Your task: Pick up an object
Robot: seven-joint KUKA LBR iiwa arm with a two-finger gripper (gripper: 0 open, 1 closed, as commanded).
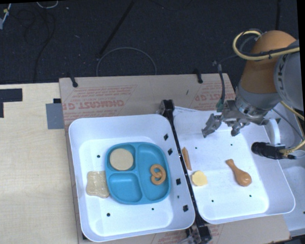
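Observation:
My gripper (222, 130) hangs over the back part of the right bin (283, 198), its two fingers spread open with nothing between them. Below it on the bin floor lie a brown wooden spoon (239, 173), a small yellow disc (199, 178) and a thin brown stick (186, 158) next to the left wall. The spoon is nearest, a little in front of and to the right of the fingers, apart from them.
The left bin (85, 134) holds a blue divided plate (131, 191) with a tan round biscuit (121, 158) and a pretzel (157, 174) on it. A beige slice of toast (97, 184) lies against the plate's left edge. A black divider (177, 159) separates the bins.

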